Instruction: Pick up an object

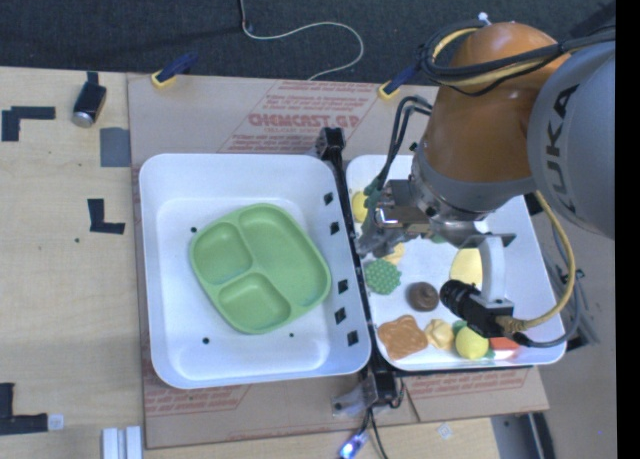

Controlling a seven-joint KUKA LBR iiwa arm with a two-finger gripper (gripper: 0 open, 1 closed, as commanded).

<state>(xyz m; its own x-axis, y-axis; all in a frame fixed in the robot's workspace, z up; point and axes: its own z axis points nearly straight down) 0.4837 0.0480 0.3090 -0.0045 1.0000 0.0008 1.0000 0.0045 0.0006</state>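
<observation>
Gripper [378, 232] sits low over the left edge of the right bin [535, 237], mostly hidden under the grey-and-orange arm [495, 117], so cannot tell how it is set or if anything is in it. Arm comes in from the right and covers much of the right bin. Surface [60, 277] is light wood with a cardboard sheet [270, 117] under both bins. Left bin [165, 247] holds one green divided plate [260, 267], lying flat and turned at an angle, near the bin's middle. Right bin holds the small play-food items, all at the front half: green bumpy piece [382, 276] just below the gripper, brown round piece [423, 296] right of it, toast-like slice [402, 336] at the front, small yellow lump [439, 332] touching the toast's right side, yellow-green fruit [472, 345] further right beside a red bit [505, 344], pale yellow piece [466, 267] behind them, partly hidden by a black part of the arm. A yellow item [359, 207] shows at the bin's left wall just beside the gripper. White cable [300, 32] loops across the dark area at the top.
</observation>
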